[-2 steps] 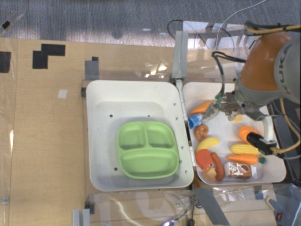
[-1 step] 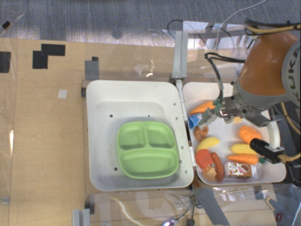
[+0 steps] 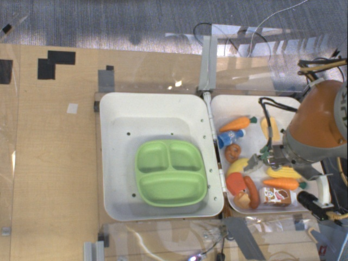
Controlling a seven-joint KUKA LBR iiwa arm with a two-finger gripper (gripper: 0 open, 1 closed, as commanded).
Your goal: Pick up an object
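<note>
The gripper (image 3: 260, 160), its opening hard to judge and nothing visibly held, hangs low over the right bin (image 3: 217, 106) in the reaching step, beside the yellow banana (image 3: 284, 173) and carrot (image 3: 281, 183), so next likely calls for closing on one.

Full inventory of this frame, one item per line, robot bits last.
bins: 2, white, side by side on the bench
plate: 1, green, three sections, in the left bin
carrots: 2, orange, right bin, one near its far edge, one near its front
bananas: 2 or 3, yellow, right bin
bottle: 1, blue, right bin by the divider
sausage: 1, reddish, right bin front
carton: 1, white and brown, right bin front
arm: 1, orange band, over the right bin
tool: 1, grey, low among the toys
</note>
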